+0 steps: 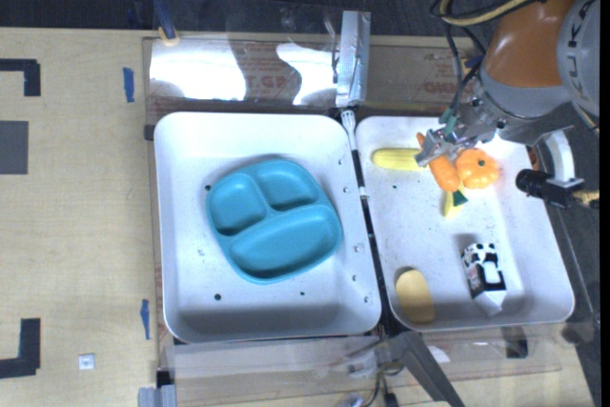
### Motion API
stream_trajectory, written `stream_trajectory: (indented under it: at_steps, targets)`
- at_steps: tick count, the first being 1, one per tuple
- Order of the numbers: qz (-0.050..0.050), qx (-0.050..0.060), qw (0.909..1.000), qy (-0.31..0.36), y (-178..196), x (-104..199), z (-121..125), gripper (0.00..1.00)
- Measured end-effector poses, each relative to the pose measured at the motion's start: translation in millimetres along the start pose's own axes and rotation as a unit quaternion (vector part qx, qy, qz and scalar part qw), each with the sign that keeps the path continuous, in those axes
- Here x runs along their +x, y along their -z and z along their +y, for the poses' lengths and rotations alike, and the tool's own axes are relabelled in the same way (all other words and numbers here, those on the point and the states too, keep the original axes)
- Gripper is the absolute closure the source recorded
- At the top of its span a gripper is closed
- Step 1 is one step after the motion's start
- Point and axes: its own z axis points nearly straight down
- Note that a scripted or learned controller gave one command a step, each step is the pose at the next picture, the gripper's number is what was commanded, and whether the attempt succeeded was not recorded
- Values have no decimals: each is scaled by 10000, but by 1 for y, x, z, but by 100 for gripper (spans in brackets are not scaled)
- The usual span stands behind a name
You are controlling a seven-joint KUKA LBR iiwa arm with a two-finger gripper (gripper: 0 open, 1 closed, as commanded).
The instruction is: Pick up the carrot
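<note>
Grey arm with its orange band fills the upper right. Going left to right: a blue plate (274, 219) sits in the left bin (181, 157); in the right bin (553, 300) lie a banana (393, 158), and the carrot (444, 172) beside an orange fruit (477, 169). The gripper (440, 145) touches the carrot's top; whether it is wide or narrow I cannot tell. Carrot looks unlifted; grasp and lift remain.
</note>
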Motion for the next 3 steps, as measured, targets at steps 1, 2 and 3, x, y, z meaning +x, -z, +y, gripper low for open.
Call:
stream_trajectory:
  at_steps: [1,2,3]
  targets:
    - [18,61,9998,-209,-66,-15,-38,100]
    - [2,17,9953,-968,-117,-42,-22,100]
    - [8,-9,9994,-342,-15,23,68,100]
